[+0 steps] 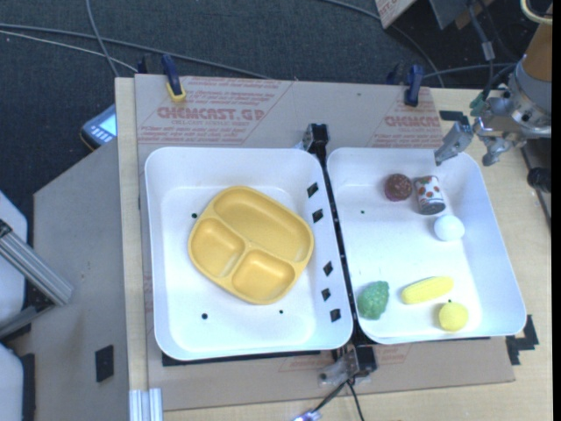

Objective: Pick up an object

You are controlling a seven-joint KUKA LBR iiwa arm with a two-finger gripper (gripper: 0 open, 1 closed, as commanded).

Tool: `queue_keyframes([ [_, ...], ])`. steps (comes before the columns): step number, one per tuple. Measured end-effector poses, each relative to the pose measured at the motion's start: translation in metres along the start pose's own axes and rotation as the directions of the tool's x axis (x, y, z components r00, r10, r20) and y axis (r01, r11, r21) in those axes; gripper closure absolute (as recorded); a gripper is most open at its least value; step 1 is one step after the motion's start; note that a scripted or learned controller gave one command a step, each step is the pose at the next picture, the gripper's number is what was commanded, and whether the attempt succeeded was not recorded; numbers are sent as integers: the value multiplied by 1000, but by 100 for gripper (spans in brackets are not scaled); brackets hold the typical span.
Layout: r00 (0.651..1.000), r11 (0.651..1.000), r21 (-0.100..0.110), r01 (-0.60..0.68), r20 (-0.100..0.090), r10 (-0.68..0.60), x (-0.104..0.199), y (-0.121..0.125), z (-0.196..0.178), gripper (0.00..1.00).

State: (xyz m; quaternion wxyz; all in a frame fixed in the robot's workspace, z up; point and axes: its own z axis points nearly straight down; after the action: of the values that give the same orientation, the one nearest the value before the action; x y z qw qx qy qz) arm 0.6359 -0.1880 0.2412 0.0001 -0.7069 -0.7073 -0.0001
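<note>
The right bin [491, 261] holds several small objects: a brown ball [398, 187], a red-and-white can [429, 195] lying beside it, a white ball [449, 228], a green lump [374, 298], a yellow oblong piece [427, 289] and a yellow ball [453, 316]. My gripper [473, 143] hangs above the bin's far right corner, up and to the right of the can. Its two fingers [451, 143] stand apart with nothing between them.
A yellow divided plate [252, 244] lies in the left bin [166, 261]. Black clips [317, 136] join the two bins along the middle. Blue-and-yellow clamps [173, 79] hold the cardboard at the back. Cables cross the dark floor behind.
</note>
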Motion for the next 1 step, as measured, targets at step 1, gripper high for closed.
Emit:
queue_keyframes([
  [1,1000,1000,6,-1,-1,1,-7,-6,48,0],
])
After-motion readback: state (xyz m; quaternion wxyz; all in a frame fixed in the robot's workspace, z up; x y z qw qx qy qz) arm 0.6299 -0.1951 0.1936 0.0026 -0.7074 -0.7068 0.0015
